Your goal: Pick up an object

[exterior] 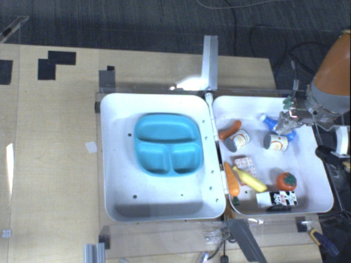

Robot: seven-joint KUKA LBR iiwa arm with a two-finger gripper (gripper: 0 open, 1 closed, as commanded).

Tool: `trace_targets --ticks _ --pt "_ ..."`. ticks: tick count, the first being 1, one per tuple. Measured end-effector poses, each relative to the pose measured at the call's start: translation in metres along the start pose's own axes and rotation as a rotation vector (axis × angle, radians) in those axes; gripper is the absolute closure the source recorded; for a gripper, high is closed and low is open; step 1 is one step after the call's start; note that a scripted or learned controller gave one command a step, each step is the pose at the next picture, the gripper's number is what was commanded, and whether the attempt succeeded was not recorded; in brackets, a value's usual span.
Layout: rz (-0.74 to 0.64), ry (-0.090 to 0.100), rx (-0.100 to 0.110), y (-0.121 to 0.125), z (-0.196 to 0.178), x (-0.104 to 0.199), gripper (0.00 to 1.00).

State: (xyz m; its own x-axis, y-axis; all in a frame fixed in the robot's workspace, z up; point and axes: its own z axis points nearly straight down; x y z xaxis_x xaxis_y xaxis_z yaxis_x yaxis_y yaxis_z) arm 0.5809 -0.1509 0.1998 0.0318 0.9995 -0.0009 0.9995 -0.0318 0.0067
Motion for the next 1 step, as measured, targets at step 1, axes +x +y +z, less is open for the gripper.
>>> trace_targets --ticks 1 --pt "-0.179 0.000 0.002 -0.0284 0.0211 0.0064 1.00"
